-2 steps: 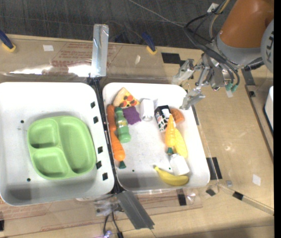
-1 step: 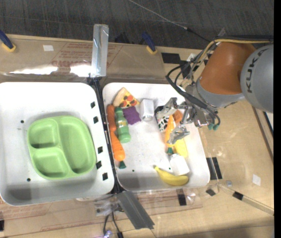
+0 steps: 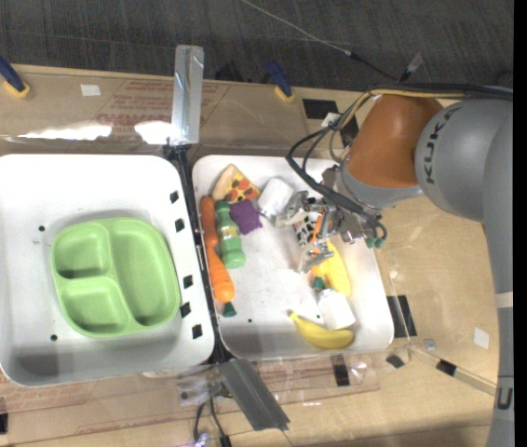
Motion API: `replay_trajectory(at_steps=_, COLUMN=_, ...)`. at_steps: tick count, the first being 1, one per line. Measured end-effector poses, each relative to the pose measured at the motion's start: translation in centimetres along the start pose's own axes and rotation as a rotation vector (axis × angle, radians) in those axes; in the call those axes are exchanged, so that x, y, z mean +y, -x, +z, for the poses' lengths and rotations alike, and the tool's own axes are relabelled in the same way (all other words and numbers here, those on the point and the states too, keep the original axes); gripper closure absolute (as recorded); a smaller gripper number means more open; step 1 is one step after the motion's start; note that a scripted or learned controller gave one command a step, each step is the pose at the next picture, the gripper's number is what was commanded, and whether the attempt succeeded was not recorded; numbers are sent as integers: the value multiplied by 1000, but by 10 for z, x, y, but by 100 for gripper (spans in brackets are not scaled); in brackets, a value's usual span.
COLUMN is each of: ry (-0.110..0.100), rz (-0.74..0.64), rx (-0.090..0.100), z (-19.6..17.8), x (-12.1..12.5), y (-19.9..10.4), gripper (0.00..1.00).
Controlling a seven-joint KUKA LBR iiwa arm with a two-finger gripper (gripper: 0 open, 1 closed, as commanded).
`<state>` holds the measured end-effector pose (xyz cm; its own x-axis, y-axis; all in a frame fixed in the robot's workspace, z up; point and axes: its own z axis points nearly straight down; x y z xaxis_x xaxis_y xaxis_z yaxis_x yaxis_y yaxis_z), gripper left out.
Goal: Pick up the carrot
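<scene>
Carrot (image 3: 221,277) single, one banana (image 3: 321,331), one green tray (image 3: 114,275), two bins (image 3: 21,186).

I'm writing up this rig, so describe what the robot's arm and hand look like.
The arm is thick, rounded and grey with dark lettering, and an orange band sits above the wrist. Black cables loop beside it. The hand is a small cluster of metal and black parts.

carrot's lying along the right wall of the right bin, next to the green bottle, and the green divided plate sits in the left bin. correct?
Not quite: the camera view shows the carrot lying along the left wall of the right bin, next to the green bottle. The green divided plate does sit in the left bin.
</scene>
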<state>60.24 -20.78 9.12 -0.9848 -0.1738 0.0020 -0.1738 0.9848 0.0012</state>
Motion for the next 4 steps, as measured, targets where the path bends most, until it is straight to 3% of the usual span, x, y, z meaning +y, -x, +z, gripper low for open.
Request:
replay_trajectory(at_steps=1, ry=-2, rz=37, rx=-4, z=-2, x=9, y=-51, gripper=0)
replay_trajectory(at_steps=2, ry=-3, rz=27, rx=-8, z=-13, x=11, y=-48, gripper=100)
replay_trajectory(at_steps=3, ry=-2, rz=59, rx=-5, z=-13, x=-5, y=17, gripper=100)
replay_trajectory(at_steps=4, ry=-12, rz=-104, rx=-17, z=-221, x=-2, y=3, gripper=100)
